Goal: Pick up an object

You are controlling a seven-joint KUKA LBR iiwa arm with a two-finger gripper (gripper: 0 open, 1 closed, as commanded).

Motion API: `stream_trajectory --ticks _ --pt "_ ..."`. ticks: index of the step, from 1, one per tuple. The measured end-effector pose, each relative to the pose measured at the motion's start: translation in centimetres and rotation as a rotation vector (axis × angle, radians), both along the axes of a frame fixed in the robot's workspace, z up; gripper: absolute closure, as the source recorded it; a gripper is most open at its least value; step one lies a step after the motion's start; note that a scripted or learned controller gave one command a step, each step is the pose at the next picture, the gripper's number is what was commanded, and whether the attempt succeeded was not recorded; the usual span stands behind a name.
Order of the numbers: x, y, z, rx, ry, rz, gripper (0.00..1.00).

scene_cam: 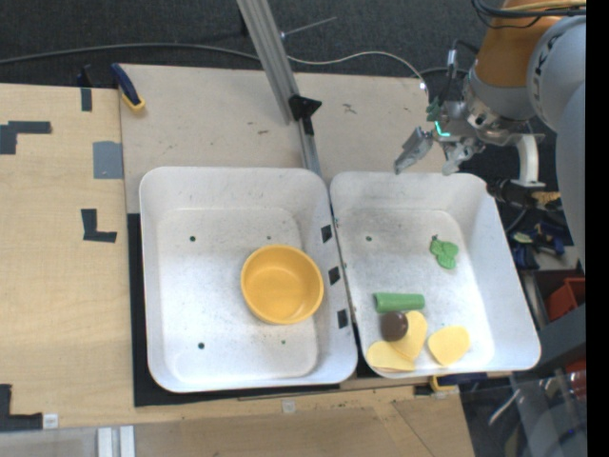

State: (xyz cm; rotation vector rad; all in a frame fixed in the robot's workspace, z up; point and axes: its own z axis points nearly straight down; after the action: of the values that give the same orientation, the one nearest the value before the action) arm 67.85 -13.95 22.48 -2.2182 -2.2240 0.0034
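**Ana:** Pale wood bench (57,284) fills the left of the frame, dotted with dark tape marks, and a lighter board (209,112) sits under the upper middle. Beyond it, top of frame, dark carpet with a thin cable running across.

**Ben:** And a slanted metal post (271,50) drops in from the top centre, ending at a black bracket right by the seam between the two bins. Blue and yellow clamp (127,86) at upper left.

**Ana:** Left bin (171,198) carries one yellow bowl (281,284), upright, low and right of its centre. Right bin (476,208) has the rest: a small green piece (443,251) at its right side, a green cylinder (399,302) lying flat lower down, a brown round object (394,327) touching just below it.

**Ben:** Two yellow pieces there too, the left yellow piece (395,350) partly under that brown one, the right yellow piece (448,345) just beside it near the bottom rim.

**Ana:** Gripper (433,150) hovers at upper right, above the far rim of the right bin, well apart from every object. Fingers splayed apart, nothing between them.

**Ben:** Hard to read what the small green piece is, too small. The arm (533,36) is cut off by the frame's right side, orange band at the top corner. Clutter at the right edge below it is dark and tangled; I can't make it out.
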Motion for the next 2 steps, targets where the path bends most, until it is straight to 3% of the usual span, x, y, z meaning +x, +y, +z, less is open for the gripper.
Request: stream_trajectory --ticks 2 --pt "-0.1 -0.1 -13.0 0.001 0.006 0.000 0.00"
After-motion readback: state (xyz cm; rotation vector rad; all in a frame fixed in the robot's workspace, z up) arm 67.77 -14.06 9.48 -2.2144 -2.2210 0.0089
